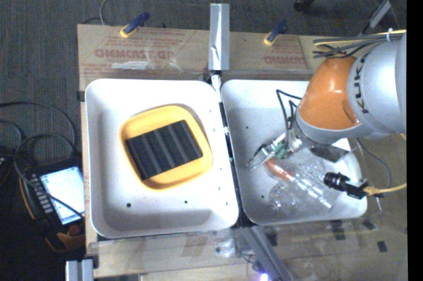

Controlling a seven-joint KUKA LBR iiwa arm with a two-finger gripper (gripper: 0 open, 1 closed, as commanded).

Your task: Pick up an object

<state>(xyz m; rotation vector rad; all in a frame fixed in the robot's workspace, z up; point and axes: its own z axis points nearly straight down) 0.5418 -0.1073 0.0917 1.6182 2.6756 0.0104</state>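
The end effector [281, 153] is lowered into the right bin [254, 108] beside clear plastic packaging [301, 184]; its opening cannot be told. The yellow tray [168, 144] is centred in the left bin [106, 101], clear of the walls.

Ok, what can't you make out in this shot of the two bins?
- Tool: its fingers are hidden under the arm's orange band.
- Clear plastic items in the right bin: too transparent and jumbled to identify.
- Yellow tray: its dark insert is too coarse to identify.

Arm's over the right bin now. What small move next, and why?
Probably lift slightly and recentre. The pincer sits low in the right bin beside a clear plastic item, with nothing visibly between its fingers; the yellow tray lies in the left bin.
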